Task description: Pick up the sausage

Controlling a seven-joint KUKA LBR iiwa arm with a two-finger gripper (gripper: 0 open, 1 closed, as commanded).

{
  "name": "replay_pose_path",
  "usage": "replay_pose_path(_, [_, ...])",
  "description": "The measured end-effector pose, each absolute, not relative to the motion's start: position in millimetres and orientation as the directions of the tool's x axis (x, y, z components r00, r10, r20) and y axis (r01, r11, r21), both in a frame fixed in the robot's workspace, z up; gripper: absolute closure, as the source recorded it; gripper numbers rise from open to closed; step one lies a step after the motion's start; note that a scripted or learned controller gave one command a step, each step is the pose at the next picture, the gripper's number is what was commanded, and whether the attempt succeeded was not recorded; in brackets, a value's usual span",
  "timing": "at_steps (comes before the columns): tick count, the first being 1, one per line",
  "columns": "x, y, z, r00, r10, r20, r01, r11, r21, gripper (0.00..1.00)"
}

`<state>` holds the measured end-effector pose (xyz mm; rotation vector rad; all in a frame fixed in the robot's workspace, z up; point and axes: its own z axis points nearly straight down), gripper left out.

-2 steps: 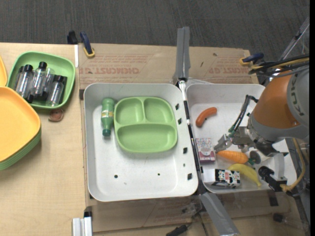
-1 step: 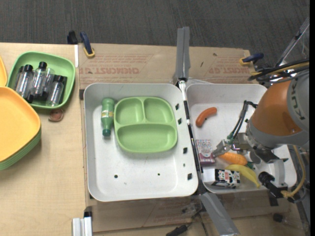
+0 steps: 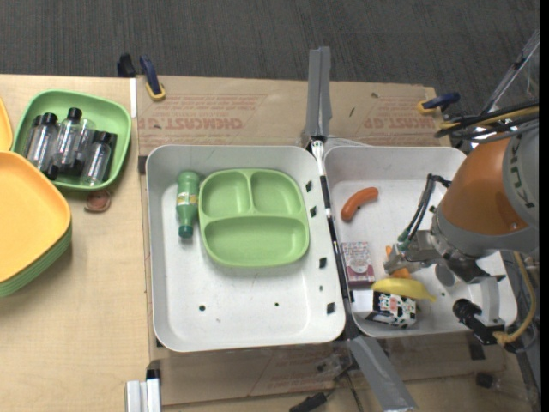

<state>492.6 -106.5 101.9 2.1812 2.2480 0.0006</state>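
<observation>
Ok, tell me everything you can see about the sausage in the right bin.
The sausage is a small orange-red piece, smooth and slightly glossy like plastic toy food, curved in a gentle arc with rounded ends. It lies flat on the floor of the right bin, in its upper left part, angled so that its right end sits higher in the view. Nothing touches it; the gripper is lower right, apart from it.

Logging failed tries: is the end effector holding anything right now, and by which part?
Cannot be told. The end effector sits low beside the banana, while the sausage lies apart, untouched, in the right bin.
</observation>
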Motion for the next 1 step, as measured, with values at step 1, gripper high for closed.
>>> replay_pose_path(1, [548.4, -50.8, 190.7, -0.179, 0.984, -0.001, 0.984, 0.179, -0.003, 1.00])
